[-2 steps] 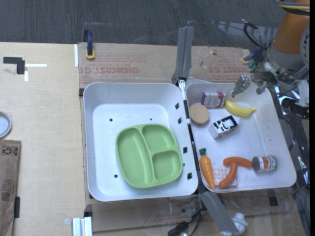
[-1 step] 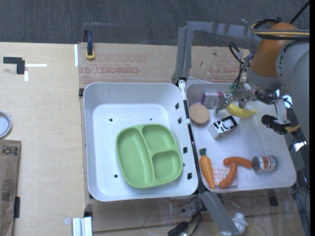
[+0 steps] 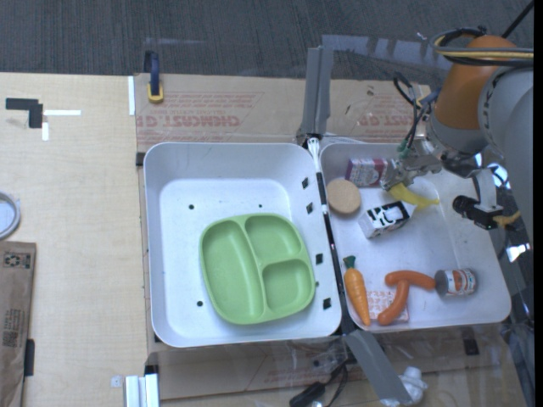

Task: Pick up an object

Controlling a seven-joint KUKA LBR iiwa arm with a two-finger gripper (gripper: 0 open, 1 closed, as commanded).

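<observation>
Banana (image 3: 413, 196) lies directly beneath the tool (image 3: 405, 173), positioned for grasping; tool state cannot be determined.

Wooden bench (image 3: 68, 193): two white bins (image 3: 170, 227) side by side, cardboard sheet (image 3: 221, 104) behind.

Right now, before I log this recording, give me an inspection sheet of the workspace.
Surface: bench bearing two white bins, left bin and right bin.
Job's things: right bin holds carrot, sausage, can, banana, round biscuit, black-and-white carton, pink-labelled container.
Clutter: green divided plate in left bin.
Grippers: gripper low over the right bin's far end, beside the banana; grasp unclear.
Cables: yellow and black cables around the wrist.
Surroundings: tape roll, yellow clamp, dark floor.
</observation>
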